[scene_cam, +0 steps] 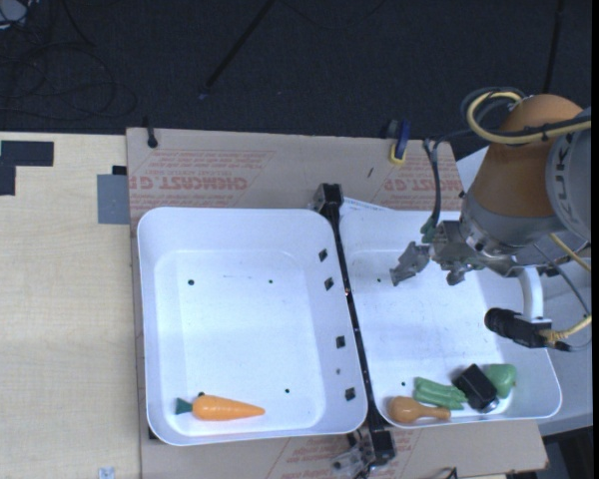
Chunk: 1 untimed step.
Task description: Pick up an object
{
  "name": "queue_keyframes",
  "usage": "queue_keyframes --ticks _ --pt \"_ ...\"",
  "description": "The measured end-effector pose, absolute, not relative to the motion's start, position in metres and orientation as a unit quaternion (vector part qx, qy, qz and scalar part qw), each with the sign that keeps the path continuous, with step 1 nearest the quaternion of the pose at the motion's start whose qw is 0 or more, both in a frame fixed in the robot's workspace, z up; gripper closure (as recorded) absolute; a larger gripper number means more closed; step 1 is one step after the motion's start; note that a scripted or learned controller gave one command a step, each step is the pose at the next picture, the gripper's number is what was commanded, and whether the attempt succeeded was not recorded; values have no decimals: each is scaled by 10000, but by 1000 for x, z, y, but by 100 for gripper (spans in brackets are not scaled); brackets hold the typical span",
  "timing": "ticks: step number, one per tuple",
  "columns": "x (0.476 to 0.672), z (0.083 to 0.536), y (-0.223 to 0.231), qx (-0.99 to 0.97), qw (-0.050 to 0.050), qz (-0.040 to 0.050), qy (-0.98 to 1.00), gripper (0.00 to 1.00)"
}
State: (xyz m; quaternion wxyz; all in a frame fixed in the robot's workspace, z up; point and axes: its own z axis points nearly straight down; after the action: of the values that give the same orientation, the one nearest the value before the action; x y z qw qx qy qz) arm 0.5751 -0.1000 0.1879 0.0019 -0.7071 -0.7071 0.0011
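Observation:
An orange toy carrot (226,408) lies at the near edge of the left bin (170,267). In the right bin's (399,347) near corner sits a cluster: a tan gourd-shaped toy (417,411), a green pod-like toy (439,394), a black block (475,387) and a light green piece (500,375). My gripper (433,268) hangs over the far part of the right bin, well away from the cluster. It is open, and nothing is between its fingers (410,264).
A black divider (345,307) runs between the two bins. The orange-banded arm (524,178) and its cables reach in from the right, over the right bin's far edge. Both bins rest on a cardboard sheet (240,168).

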Motion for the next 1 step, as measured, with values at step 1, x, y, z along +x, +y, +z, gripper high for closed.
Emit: queue_keyframes --ticks 1 --pt "549 283 -169 -7092 -40 -6 -7050 0"
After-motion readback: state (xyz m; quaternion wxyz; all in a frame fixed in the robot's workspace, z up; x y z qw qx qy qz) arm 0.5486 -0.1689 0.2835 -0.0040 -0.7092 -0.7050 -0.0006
